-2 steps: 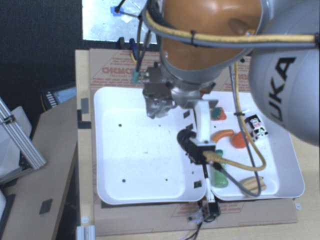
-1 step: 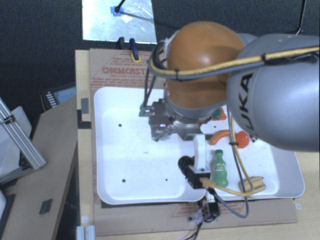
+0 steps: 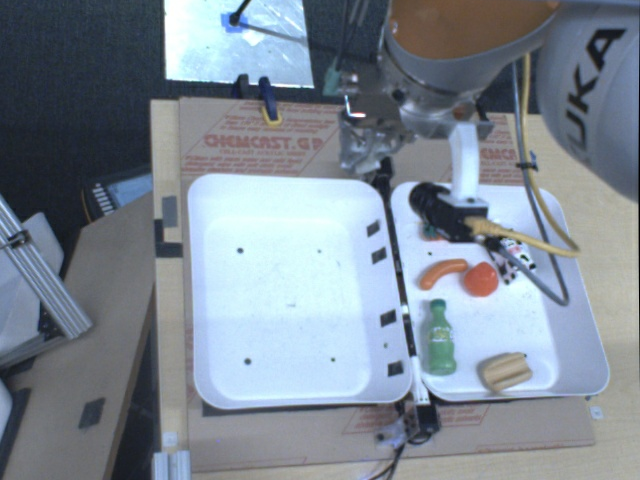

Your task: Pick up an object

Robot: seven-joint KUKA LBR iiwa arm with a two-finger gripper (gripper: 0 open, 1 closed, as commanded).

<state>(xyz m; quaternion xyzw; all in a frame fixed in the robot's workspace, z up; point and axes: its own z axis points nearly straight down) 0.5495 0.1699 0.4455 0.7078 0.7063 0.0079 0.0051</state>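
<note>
Your gripper [image 3: 370, 156] hung above the bins' shared rim [image 3: 397, 290], jaw state impossible to tell. Descending there, it risked striking plastic and missing the green bottle [image 3: 440, 338].

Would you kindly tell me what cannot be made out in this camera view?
- Red-green thing in the right bin: mostly covered by the arm, so its kind is unclear.
- Black-and-white thing: too small to identify.
- Right bin's far rim: hidden behind the arm.
</note>
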